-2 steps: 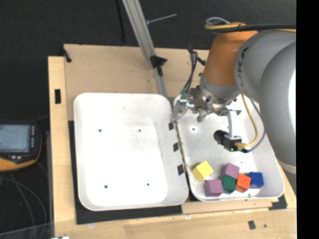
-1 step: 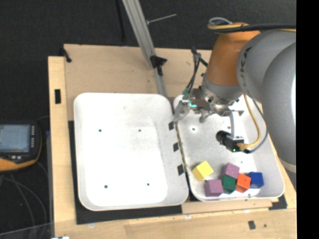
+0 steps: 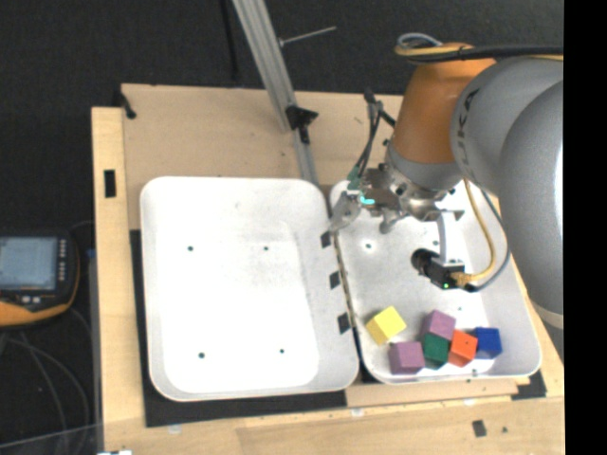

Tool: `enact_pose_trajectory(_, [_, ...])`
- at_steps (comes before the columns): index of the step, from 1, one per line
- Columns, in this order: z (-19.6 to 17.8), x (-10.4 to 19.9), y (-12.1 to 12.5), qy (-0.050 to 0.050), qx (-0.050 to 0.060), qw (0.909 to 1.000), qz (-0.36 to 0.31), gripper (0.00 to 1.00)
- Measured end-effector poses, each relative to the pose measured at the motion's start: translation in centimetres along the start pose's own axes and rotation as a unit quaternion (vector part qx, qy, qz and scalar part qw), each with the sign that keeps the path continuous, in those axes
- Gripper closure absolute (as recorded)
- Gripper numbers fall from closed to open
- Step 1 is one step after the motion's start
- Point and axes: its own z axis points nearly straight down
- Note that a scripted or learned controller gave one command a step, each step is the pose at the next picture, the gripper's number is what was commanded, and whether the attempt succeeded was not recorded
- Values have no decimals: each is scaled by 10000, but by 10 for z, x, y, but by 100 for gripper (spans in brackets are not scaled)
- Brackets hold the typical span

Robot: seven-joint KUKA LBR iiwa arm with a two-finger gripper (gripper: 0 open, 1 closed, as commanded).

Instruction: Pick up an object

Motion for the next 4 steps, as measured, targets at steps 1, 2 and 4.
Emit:
enact_pose_trajectory(1, [0, 0, 0, -3, 1, 10000, -2, 0])
enact_pose_trajectory(2, [0, 0, 0, -4, 1, 10000, -4, 0])
enact_pose_trajectory(4, [0, 18, 35, 9, -13, 10000, -5, 0])
